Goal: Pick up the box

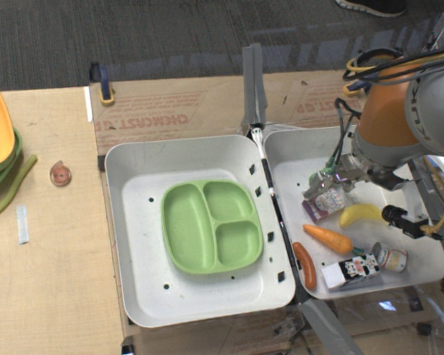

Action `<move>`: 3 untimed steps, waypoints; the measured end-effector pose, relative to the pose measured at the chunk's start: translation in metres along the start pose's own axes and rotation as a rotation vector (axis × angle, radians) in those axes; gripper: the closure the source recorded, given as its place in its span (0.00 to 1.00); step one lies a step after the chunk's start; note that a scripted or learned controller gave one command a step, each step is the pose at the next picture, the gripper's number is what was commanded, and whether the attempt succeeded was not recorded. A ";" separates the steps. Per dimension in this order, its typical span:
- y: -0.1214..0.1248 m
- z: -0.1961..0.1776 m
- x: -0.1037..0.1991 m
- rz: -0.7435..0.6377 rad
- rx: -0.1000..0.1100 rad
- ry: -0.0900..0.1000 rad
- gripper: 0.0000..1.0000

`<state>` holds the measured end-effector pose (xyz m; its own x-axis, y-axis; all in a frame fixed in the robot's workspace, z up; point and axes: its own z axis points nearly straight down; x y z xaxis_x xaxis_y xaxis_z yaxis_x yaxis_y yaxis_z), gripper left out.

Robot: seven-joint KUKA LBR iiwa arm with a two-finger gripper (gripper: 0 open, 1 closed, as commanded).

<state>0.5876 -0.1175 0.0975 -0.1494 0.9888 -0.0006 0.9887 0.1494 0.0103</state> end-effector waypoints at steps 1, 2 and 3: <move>-0.006 0.000 -0.008 0.032 -0.001 0.001 0.00; 0.001 0.000 -0.017 0.050 0.001 0.001 0.00; -0.005 0.000 -0.018 0.126 -0.001 0.000 0.00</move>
<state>0.5849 -0.1361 0.0974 -0.0240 0.9997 0.0008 0.9996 0.0240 0.0116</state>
